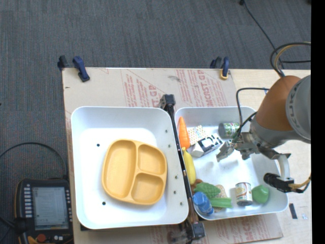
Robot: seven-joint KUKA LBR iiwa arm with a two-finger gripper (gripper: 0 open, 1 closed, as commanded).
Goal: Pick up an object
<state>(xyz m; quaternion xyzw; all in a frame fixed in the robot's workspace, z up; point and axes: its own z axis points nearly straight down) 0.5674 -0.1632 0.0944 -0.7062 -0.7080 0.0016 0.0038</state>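
Bare floor (pixel 231 172) amid perhaps crowded items

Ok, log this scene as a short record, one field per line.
left bin: holds a yellow divided tray
right bin: carrot, banana, two cans, blue bottle, green items, small box
arm: reaches in from the right, over the right bin
gripper: above the right bin's middle, nothing seen between its jaws

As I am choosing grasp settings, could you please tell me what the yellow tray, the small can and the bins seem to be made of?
Yellow tray: likely moulded plastic, matte; uniform colour, rounded dividers between three compartments.
Can: probably metal with a printed label; pale shiny top rim, though too small to be sure.
Bins: apparently smooth white plastic; thin rounded rims and soft glare on the floor.
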